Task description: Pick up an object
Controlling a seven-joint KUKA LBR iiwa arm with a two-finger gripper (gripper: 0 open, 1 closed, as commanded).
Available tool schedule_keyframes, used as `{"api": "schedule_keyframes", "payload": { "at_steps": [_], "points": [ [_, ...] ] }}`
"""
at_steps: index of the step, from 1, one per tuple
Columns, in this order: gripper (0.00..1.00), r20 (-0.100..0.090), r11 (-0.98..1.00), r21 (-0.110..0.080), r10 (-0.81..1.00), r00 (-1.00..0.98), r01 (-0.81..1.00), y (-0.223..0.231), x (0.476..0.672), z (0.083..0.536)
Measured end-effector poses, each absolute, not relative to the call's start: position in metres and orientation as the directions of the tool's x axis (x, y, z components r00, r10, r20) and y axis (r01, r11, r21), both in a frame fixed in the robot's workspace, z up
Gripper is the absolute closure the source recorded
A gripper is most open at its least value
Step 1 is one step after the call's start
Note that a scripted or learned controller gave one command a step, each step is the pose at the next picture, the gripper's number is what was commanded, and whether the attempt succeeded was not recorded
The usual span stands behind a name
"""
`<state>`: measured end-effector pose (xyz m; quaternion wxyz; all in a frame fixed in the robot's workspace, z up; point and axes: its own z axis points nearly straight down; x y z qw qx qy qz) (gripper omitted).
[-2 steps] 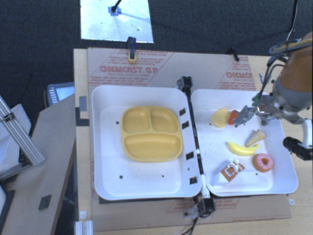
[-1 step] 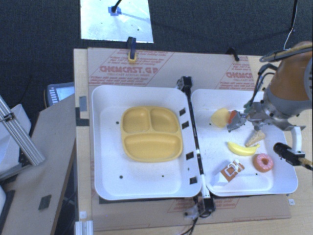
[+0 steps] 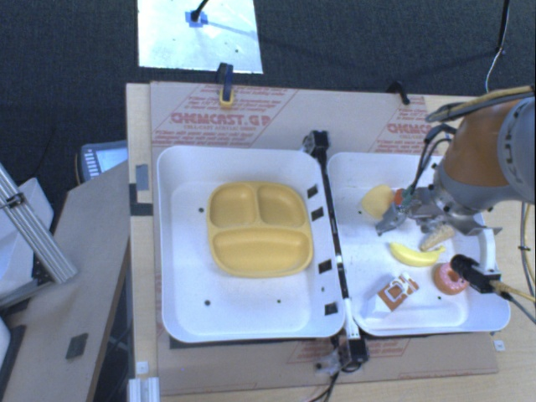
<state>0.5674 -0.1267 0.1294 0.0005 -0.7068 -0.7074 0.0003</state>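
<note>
A curved yellow banana [image 3: 416, 254] (smooth, toy-like) is seen lying in the right bin [image 3: 360, 304], near its middle. The gripper [image 3: 400, 213] is poised at the banana's eleven o'clock, tilted down; its grip cannot be told.

The arm [image 3: 490, 153] is cut off by the right edge. Its hand [image 3: 412, 216] hides part of the right bin [image 3: 368, 308]; its finger state is unclear.

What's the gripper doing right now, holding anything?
Gripper: over the right bin, between the yellow lemon and the banana; grip state cannot be told.
</note>
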Motion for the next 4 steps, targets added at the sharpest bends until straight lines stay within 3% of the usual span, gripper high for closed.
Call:
{"api": "schedule_keyframes", "payload": {
  "at_steps": [1, 2, 3, 4],
  "points": [
    [1.0, -0.001, 0.0, 0.003, 1.0, 0.0, 1.0, -0.128, 0.569, 0.142],
    [1.0, -0.001, -0.001, 0.005, 1.0, 0.001, 1.0, -0.129, 0.563, 0.188],
    [1.0, -0.001, 0.005, 0.007, 1.0, -0.005, 1.0, -0.122, 0.569, 0.237],
    [1.0, -0.001, 0.005, 0.003, 1.0, -0.005, 1.0, -0.122, 0.571, 0.255]
  ]
}}
